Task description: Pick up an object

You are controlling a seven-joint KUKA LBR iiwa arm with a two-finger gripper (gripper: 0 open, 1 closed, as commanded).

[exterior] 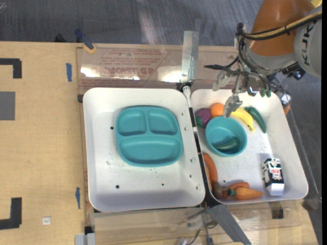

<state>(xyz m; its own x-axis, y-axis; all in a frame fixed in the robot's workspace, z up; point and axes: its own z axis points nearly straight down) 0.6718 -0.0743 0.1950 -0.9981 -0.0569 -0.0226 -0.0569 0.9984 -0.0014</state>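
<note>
My gripper (232, 107) hangs over the back of the right bin (296, 160), its tip just above the far rim of a teal bowl (226, 136). It sits between an orange fruit (217, 109) on its left and a yellow banana (244, 119) on its right. I see nothing held in it. A green vegetable (258, 119) lies beside the banana. A purple item (203, 116) rests left of the orange. Along the bin's front lie a long carrot (209, 168), a second orange carrot (243, 192) and a small white and black carton (274, 176).
The left bin (97, 162) holds a teal divided plate (149, 135). A metal post (189, 55) stands behind the ridge between the bins. The arm's orange band (278, 19) and its cables loom over the right bin's back corner.
</note>
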